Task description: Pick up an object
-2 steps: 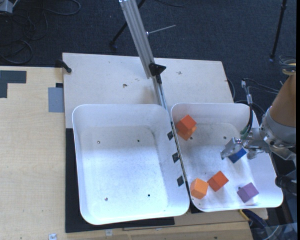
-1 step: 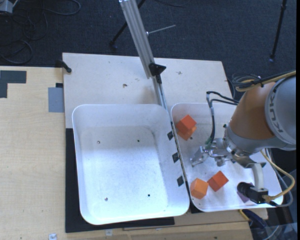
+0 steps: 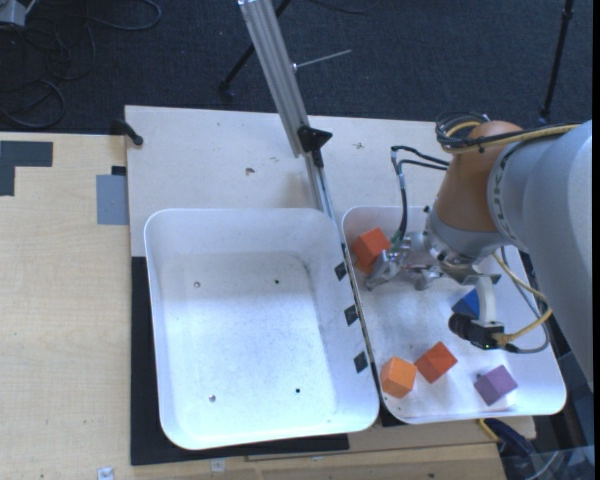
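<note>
We are looking down on a pale wooden worktop (image 3: pixel 50 298) bearing two shallow white bins side by side. The left bin (image 3: pixel 170 248) is showing us only its speckled white floor. The right bin (image 3: pixel 540 403) is carrying the loose blocks: an orange-red block (image 3: pixel 369 246) is sitting near its upper left corner, an orange block (image 3: pixel 399 376) is lying near the front beside the dividing wall, a red block (image 3: pixel 436 360) is resting just beside it, all but touching, and a purple block (image 3: pixel 495 383) is lying further right near the front rim. A blue block (image 3: pixel 467 303) is peeking out from behind a white strut and black cabling, so we are seeing only part of it.

The gripper (image 3: pixel 395 265) is hovering low in the right bin, just beside the orange-red block; we cannot tell whether it is touching that block, and we are seeing nothing plainly clamped in it. The gripper is small and blurred against the white bin, so we cannot tell if it is open or closed.

A slanted aluminium rail (image 3: pixel 280 78) is running down from the top toward the gap between the bins. The grey arm (image 3: pixel 540 198), with its orange band (image 3: pixel 467 188), is reaching in from the right and covering the right bin's far corner.
</note>
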You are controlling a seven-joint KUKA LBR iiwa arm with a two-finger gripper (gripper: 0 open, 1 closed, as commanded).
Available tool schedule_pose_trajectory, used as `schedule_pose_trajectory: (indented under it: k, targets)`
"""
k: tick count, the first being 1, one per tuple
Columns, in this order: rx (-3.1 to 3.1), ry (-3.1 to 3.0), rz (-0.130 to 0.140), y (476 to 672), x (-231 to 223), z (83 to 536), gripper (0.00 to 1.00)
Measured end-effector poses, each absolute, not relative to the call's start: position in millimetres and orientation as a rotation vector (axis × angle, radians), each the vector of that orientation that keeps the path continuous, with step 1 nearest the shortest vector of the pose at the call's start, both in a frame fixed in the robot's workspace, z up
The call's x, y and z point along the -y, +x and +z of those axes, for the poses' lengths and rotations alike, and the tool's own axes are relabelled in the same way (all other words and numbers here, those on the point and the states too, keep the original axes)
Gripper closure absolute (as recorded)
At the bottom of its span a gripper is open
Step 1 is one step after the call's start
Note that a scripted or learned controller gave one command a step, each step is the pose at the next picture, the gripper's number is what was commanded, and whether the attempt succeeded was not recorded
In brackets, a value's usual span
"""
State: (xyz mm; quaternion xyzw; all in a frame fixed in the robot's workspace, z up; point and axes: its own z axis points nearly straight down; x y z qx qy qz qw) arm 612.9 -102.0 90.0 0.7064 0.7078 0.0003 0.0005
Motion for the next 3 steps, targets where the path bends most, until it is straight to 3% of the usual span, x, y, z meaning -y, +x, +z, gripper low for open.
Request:
schedule_pose_trajectory:
  k: [1, 2, 3]
  targets:
    - [-2.236, 2.229, -0.018, 647.5, 99.1, 90.2, 0.00]
    - [-2.223, 2.229, -0.011, 643.8, 151.9, 89.7, 0.00]
    - [-2.221, 2.227, -0.005, 605.4, 178.7, 90.5, 0.00]
